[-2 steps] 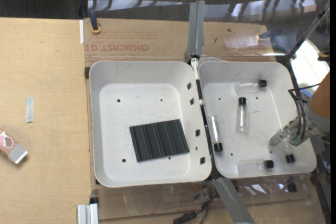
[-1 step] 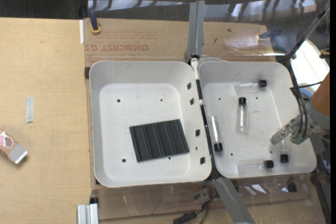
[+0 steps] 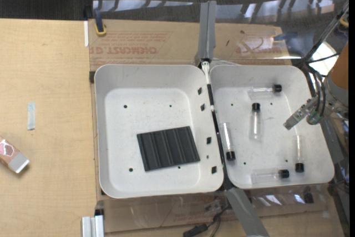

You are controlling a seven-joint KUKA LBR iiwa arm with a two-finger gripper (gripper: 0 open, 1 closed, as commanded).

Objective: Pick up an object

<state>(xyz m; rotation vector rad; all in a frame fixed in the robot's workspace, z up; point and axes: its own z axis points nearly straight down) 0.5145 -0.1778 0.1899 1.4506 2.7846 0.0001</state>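
Bench of pale, smooth wood seen from above at a slant, with a strip of printed cardboard lying along its far side.

Two shallow white plastic bins with rounded corners sit side by side, touching along a hinged middle seam. The left bin has a smooth, speckled floor. On it, toward the near edge and right of centre, lies a flat dark grey ribbed pad, rectangular and slightly turned. The far half and left side of this bin are bare, open floor.

The right bin holds five clear tubes with black caps, all lying flat and well apart. One tube lies along the left wall, cap toward the near edge. One lies near the middle. One lies near the far edge, cap pointing right. One lies along the near edge, and one sits by the near right corner. The floor between the middle tube and the right wall is open.

The grey gripper reaches in over the right wall, tilted down toward the left, above bare floor between the middle tube and the near-right one. Whether its fingers are spread or pressed together cannot be told; nothing is seen between them.

On the bench's left edge lie a small grey strip and a wrapped packet.
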